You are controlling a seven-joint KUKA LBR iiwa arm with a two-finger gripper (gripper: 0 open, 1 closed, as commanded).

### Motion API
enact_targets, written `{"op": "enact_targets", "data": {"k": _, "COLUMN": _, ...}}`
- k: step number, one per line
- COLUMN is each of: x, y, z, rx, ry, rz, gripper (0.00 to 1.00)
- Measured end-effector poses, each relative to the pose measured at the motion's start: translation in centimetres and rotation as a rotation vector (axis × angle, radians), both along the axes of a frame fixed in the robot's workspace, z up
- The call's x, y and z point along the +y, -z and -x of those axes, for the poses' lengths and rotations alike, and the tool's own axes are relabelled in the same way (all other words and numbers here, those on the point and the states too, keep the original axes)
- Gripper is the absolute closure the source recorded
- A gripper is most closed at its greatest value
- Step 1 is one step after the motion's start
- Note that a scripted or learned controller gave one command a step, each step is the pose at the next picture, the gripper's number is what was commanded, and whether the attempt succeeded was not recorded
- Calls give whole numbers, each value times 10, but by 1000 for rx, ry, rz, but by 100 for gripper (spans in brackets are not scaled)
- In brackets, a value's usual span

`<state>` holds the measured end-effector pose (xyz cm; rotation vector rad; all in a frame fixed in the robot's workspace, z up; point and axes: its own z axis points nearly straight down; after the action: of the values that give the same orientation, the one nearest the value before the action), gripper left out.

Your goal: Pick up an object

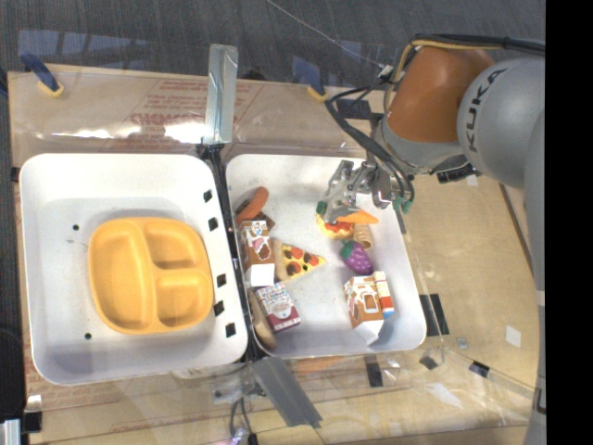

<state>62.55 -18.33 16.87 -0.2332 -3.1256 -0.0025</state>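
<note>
Tool (341, 196) low in the right bin (408, 295), near its far edge, over yellow and orange toy food (345, 222) it partly hides; its opening cannot be told.

A single fixed camera looks down on the bench (111, 100) from above, at a slight slant; the two white bins fill the middle of the frame, the left bin (56, 184) at centre left and the right bin (408, 313) at centre right, their dividing rims running almost vertically; dark floor shows along the top edge; the arm (491, 109) enters from the upper right; the view stands far enough back to take in both bins whole.
</note>
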Motion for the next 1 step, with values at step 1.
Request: {"op": "enact_targets", "data": {"k": 1, "x": -1, "y": -5, "z": -2, "rx": -8, "ry": 0, "rz": 3, "gripper": 0}}
